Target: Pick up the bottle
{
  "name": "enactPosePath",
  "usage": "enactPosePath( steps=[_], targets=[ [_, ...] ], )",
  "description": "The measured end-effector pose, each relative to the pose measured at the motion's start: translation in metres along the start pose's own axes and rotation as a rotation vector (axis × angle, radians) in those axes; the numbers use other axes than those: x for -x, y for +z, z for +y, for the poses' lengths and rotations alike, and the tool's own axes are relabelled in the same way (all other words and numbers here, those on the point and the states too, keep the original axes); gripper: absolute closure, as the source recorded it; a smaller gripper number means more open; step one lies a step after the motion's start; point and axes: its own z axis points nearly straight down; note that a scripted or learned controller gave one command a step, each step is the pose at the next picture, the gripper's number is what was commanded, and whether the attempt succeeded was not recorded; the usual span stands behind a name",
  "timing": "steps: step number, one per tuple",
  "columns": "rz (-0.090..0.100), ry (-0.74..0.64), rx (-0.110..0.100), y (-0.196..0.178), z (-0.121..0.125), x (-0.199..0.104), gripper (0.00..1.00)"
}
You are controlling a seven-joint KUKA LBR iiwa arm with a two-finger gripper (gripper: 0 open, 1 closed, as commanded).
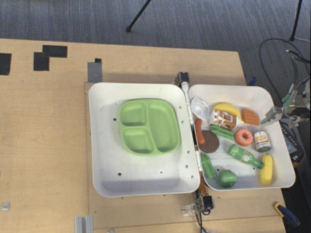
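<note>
The bottle (pixel 245 157) is green with a pale label and lies on its side in the right bin (pixel 284 181), its neck pointing toward the lower right. It rests between a pink donut (pixel 243 137) and a yellow corn cob (pixel 266 169). My gripper (pixel 273 114) hangs over the right bin's right rim, up and to the right of the bottle and well apart from it. Nothing shows in its grasp.
The right bin also holds a small can (pixel 262 141), a banana (pixel 228 110), a carton (pixel 224 119), a white spoon (pixel 199 108), a brown disc (pixel 209 141) and a green pepper (pixel 227 178). A green divided plate (pixel 148 126) lies in the left bin (pixel 104 144). Cables run along the right edge.
</note>
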Motion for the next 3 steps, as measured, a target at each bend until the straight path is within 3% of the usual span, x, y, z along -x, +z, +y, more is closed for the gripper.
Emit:
enactPosePath(
  steps=[1,2,3],
  targets=[
    [0.004,0.061,0.003,0.146,-0.012,-0.029,0.0],
    [0.0,0.37,0.007,0.174,-0.033,-0.057,0.0],
    [0.001,0.37,0.01,0.163,-0.031,-0.057,1.0]
  ],
)
